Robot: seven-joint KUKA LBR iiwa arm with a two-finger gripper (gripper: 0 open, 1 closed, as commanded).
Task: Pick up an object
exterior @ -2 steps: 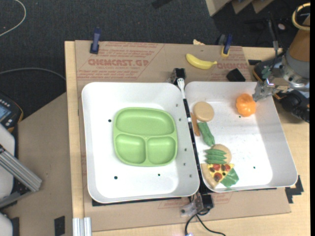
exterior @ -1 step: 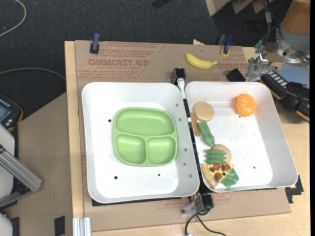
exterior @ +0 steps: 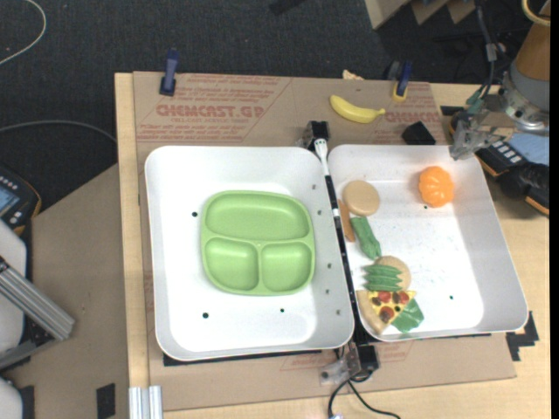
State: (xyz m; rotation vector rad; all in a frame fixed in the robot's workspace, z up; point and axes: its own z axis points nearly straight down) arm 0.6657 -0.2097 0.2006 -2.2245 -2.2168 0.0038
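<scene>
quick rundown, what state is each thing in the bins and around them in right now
gripper: above the right bin's far right corner, holding nothing
orange: loose in the right bin
green divided plate: flat in the left bin, nothing on it
pizza slice: lying at the right bin's near left corner
banana: on the board behind the bins

My view is evenly bright and soft overhead; the white bins (exterior: 166, 234) glare slightly, shadows stay faint, and corners blur mildly.
</scene>
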